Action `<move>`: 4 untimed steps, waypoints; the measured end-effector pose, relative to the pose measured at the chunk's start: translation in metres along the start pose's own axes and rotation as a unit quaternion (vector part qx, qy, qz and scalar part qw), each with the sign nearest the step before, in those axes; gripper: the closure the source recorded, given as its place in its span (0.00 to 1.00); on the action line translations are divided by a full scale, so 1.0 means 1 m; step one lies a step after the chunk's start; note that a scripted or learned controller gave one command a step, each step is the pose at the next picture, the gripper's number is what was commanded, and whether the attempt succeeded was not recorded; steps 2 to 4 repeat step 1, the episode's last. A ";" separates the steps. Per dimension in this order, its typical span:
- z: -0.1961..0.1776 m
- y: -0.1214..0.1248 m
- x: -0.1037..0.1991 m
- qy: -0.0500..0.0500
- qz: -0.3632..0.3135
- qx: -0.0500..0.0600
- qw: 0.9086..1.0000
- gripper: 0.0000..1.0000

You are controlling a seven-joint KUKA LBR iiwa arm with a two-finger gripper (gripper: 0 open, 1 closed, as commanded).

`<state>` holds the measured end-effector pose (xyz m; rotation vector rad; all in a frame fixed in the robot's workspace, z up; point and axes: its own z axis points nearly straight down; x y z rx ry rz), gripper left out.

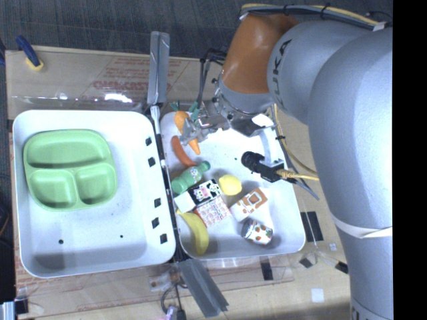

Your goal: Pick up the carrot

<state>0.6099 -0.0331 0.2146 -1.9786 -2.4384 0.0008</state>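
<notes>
My gripper point(195, 127) over carrot point(181, 151); can't tell its state. Carrot looks light, stiff, slick, tapered: grab across thick middle.

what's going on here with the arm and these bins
A grey KUKA arm with an orange band reaches into the right white bin, its gripper low at the far left corner over orange carrot-like pieces. Whether it holds one is unclear. The left white bin holds a green divided tray.
</notes>
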 end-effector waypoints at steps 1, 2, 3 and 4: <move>0.002 0.027 -0.018 -0.001 -0.141 -0.001 0.990 1.00; 0.002 0.027 -0.018 -0.001 -0.141 -0.001 0.990 1.00; 0.002 0.027 -0.018 -0.001 -0.141 -0.001 0.990 1.00; 0.002 0.027 -0.018 -0.001 -0.141 -0.001 0.990 1.00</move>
